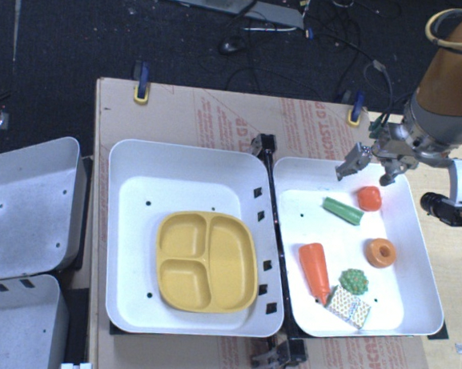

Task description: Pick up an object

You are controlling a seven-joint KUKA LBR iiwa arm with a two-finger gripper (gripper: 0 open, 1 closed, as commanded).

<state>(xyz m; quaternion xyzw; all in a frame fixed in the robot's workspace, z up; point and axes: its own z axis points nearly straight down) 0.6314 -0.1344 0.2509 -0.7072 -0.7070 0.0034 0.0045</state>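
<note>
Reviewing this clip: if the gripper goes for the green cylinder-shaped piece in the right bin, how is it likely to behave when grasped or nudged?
The green cylinder lies on its side on the right bin floor, so a nudge across its length would probably roll it. It looks like smooth, rigid plastic, likely light and possibly slippery. The red tomato-like piece sits close by and might get bumped. The gripper appears open above both.

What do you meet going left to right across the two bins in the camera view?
Yellow divided plate in the left bin → orange carrot → green cucumber → orange ring in the right bin. The broccoli, patterned packet and red tomato overlap others in the order, so I leave them out.
</note>
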